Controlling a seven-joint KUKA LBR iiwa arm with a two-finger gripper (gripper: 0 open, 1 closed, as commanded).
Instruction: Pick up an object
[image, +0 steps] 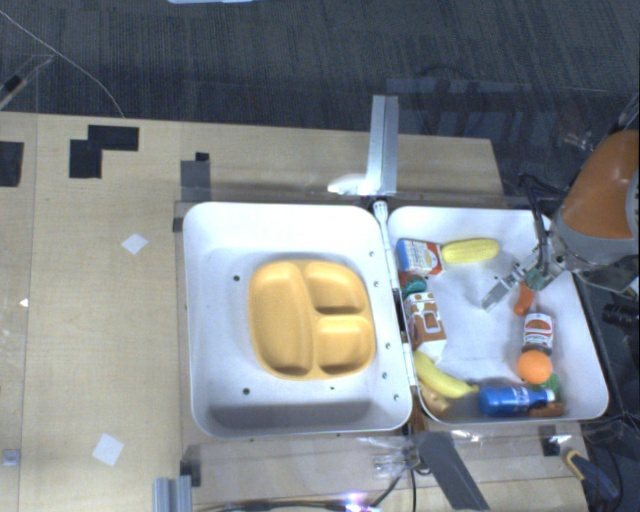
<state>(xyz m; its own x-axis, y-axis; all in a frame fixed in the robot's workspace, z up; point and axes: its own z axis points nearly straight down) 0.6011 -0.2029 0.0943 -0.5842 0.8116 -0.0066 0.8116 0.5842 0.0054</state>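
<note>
The right bin (590, 345) holds several small items. Along its far side lie a red and white packet (418, 257) and a yellow corn cob (470, 250). A brown carton (425, 318) and a banana (440, 378) lie along the left wall. Near the front are a blue bottle (515, 398), an orange ball (535, 367) and a small red-labelled bottle (537, 330). My gripper (510, 285) hangs low over the bin's right middle, reaching in from the right. A small orange piece (523, 298) sits right beside it, touching or nearly so.
The left bin (215, 330) carries a yellow divided plate (310, 318). A metal post (384, 140) rises behind the seam between the bins. The arm's orange band (605, 190) hovers over the right bin's far right corner.
</note>
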